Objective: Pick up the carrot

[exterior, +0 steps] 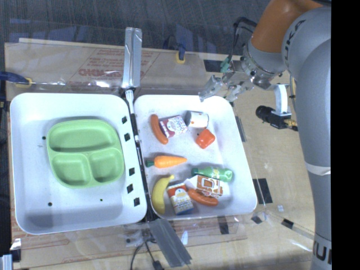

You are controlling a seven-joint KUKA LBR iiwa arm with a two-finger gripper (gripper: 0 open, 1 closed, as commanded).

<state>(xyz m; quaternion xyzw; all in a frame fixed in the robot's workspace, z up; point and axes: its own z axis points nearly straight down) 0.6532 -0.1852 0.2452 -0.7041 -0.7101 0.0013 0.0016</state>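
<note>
Bench point(73, 66) carries two bins — carrot point(166, 162) lies mid right bin point(239, 151); hand point(218, 89) hovers at far rim, fingers apart, holding nothing.

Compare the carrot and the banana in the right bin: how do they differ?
The carrot is orange, straight and lies crosswise mid-bin with a green stem end; the banana is yellow, curved and lies along the bin's left wall, nearer the front. Both are toy foods, untouched, far from the gripper.
</note>
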